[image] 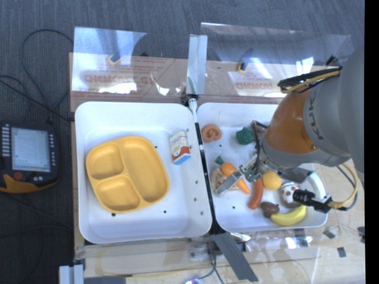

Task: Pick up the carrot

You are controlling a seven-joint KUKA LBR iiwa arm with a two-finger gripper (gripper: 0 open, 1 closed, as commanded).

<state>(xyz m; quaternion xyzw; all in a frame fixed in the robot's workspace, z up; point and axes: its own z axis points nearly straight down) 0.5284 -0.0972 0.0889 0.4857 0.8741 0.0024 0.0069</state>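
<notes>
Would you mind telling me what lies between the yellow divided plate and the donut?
In the camera view, a small carton lies between the yellow divided plate and the donut, and beyond it the wall between the bins.

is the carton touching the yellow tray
Apart. The camera view shows a strip of white bin floor between the carton and the yellow tray.

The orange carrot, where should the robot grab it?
Probably across the middle of the small orange carrot, coming straight down. It lies flat and slanted in the right white bin, with a grey metal tool against it, so jaws should straddle its narrow width.
</notes>
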